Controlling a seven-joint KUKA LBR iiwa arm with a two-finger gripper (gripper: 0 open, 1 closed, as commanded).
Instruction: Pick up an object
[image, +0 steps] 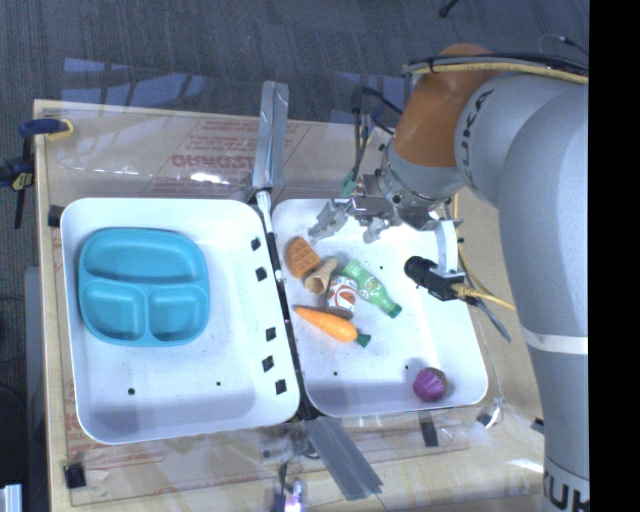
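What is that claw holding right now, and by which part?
Nothing. The gripper hangs open above the far end of the right bin, with no object between its fingers; the carrot and bottle lie untouched.

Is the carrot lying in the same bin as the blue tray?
No. The carrot lies in the right bin; the blue tray sits in the left bin.

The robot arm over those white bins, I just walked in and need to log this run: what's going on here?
A grey KUKA arm reaches in from the right, its gripper open above the far end of the right bin, holding nothing. Below it lie a bread piece, a cone, a green bottle, a carrot and a purple onion. The left bin holds a blue divided tray. Nothing has been picked up yet.
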